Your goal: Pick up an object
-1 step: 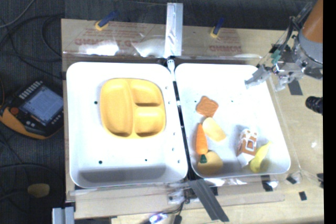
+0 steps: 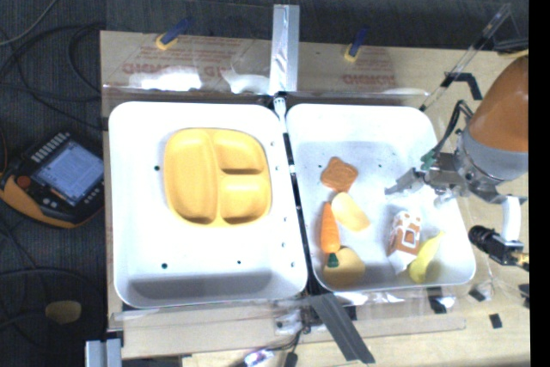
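Note:
The right bin [image 2: 378, 129] holds several toy foods. An orange waffle-like piece [image 2: 339, 174] lies near its middle, with a pale yellow piece [image 2: 351, 212] just below it. A carrot [image 2: 330, 228] lies beside a tan pear-like piece [image 2: 345, 267] at the front. A white and orange carton [image 2: 404, 234] and a yellow banana [image 2: 424, 258] sit at the front right. My gripper [image 2: 418, 179] hangs over the bin's right side, just above and behind the carton, with nothing seen in it.
The left bin [image 2: 137, 271] bears a yellow divided plate [image 2: 216, 176]. A metal divider [image 2: 292, 202] runs between the bins. A hand-held control pendant [image 2: 60, 180] lies off the bench at the left. A clear panel with blue and yellow clips stands behind the bins.

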Robot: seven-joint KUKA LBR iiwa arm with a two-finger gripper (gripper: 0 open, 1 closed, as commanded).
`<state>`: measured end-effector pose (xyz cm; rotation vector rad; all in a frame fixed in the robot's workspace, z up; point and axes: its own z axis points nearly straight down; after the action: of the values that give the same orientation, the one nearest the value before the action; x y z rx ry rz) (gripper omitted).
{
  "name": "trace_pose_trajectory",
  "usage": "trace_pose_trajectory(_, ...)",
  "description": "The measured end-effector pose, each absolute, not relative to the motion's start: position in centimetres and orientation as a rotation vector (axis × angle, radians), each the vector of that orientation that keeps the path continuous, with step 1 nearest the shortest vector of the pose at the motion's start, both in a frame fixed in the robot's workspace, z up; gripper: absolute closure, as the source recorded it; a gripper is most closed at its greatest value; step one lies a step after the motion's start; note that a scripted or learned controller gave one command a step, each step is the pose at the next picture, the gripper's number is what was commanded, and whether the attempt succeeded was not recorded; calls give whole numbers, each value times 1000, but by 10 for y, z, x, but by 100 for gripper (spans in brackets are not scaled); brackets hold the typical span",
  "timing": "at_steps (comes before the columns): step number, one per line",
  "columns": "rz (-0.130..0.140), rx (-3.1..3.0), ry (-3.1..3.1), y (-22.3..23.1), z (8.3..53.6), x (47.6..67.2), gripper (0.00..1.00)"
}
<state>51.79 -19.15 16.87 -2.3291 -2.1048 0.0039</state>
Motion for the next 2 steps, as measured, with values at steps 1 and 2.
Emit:
trace_pose_trajectory(1,-15,-2237,-2208,-201,89,489,0)
trace_pose_trajectory(2,-14,-2241,-2210,-202,98,489,100)
